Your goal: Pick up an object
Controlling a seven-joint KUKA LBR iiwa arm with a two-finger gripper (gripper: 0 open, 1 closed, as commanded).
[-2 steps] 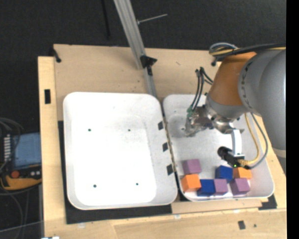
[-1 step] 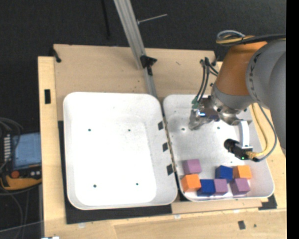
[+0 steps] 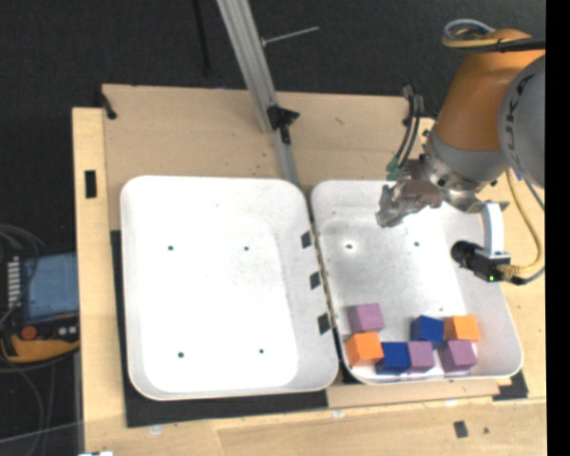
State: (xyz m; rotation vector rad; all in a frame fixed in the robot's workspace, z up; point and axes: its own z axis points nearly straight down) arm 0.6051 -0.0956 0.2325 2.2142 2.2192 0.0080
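One end effector [image 3: 396, 207] above right bin [image 3: 399, 255]

Two white bins [image 3: 214, 283] [image 3: 361, 226] side by side. Seven blocks: three purple [image 3: 366, 316], two orange [image 3: 365, 348], two blue [image 3: 395, 356]. One arm [image 3: 480, 112], one gripper [image 3: 391, 212].

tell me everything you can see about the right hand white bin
The right-hand bin is a shallow white tray with rounded corners and a low raised rim, looking like smooth plastic, with a few small dark dots on its floor. It lies flat on the bench, side by side with the left bin, small dark clips along the seam between them. Seven small blocks sit clustered along its near edge: three purple, two orange, two blue. The gripper hangs over its far end, apart from the blocks.
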